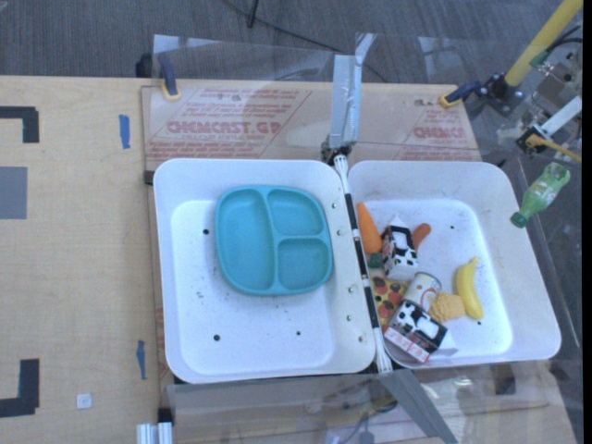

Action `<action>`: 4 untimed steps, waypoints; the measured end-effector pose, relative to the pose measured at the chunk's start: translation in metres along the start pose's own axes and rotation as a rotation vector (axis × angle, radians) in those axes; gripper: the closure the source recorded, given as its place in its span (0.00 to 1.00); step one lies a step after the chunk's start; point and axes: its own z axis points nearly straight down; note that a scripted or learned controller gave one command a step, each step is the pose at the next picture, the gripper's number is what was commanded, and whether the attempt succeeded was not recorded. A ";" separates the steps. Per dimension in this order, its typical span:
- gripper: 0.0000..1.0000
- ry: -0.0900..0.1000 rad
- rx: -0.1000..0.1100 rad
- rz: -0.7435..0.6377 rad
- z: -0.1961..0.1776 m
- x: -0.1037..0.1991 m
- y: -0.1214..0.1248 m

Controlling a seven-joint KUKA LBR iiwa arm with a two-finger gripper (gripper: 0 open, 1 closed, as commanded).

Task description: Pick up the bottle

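Left bin [185, 340]: teal divided plate [274, 239]. Right bin [518, 331]: carrot [369, 227], banana [469, 289]. Green bottle [540, 193]: beyond right bin's right rim, at gripper [553, 151], long axis tilted, cap lower-left. Finger state: cannot tell.

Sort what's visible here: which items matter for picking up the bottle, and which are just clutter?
Job items:
- green bottle, off the right bin's outer right edge
- tool, at the upper right above the bottle

Just lying about:
- teal divided plate in the left bin
- carrot, banana, toy cow in the right bin
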 end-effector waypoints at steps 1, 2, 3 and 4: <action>0.00 -0.001 0.004 0.039 0.143 -0.015 -0.044; 0.00 0.010 0.015 -0.005 0.178 -0.065 -0.088; 0.00 0.019 -0.001 -0.039 0.179 -0.091 -0.115; 0.00 0.005 -0.010 -0.230 0.180 -0.029 -0.081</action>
